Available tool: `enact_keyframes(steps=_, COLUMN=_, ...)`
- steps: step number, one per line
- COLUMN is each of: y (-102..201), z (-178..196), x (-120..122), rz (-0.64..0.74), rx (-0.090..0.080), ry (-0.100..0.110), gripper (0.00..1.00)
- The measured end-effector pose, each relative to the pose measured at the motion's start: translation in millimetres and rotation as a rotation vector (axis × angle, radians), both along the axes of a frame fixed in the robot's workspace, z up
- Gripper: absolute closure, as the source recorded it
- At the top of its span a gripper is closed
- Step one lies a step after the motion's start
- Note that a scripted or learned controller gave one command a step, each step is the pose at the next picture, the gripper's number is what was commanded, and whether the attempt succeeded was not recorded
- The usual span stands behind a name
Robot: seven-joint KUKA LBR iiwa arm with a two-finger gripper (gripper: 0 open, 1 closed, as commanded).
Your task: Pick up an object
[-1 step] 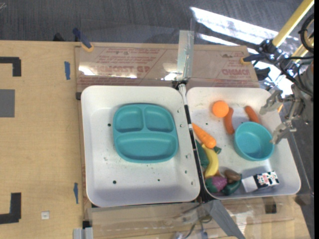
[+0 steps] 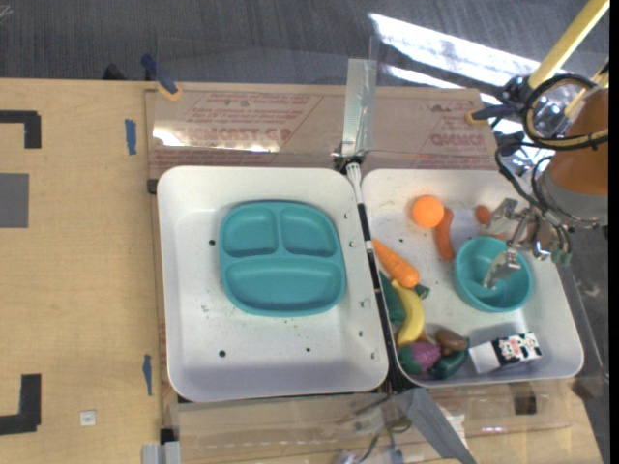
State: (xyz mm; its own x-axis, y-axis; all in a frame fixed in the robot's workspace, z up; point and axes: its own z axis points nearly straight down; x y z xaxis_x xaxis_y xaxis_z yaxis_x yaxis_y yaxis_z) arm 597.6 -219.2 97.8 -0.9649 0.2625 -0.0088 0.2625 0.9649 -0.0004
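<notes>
I see the metal tool [image 2: 510,249] hanging over the smooth teal bowl [image 2: 493,276] in the right bin [image 2: 566,332]; I cannot tell its spread. Nearby lie a glossy orange ball [image 2: 427,211], a carrot [image 2: 397,264] and a curved banana [image 2: 410,315]. A teal divided plate [image 2: 282,258] sits in the left bin [image 2: 184,288].

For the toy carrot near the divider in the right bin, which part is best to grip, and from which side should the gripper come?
Grip the carrot across its orange middle, coming straight down from above. It lies flat and slanted, so the fingers should close across its narrow width. Its lower end with the green top touches the banana, so the upper half likely leaves more room.
</notes>
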Motion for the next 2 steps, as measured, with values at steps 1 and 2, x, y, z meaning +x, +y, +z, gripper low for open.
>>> enact_keyframes(steps=1, y=22, z=-8, x=35, rz=-0.130, rx=0.001, ry=-0.003, gripper=0.00)
enact_keyframes(steps=2, y=62, z=-8, x=14, rz=-0.261, rx=0.004, ry=-0.003, gripper=0.00)
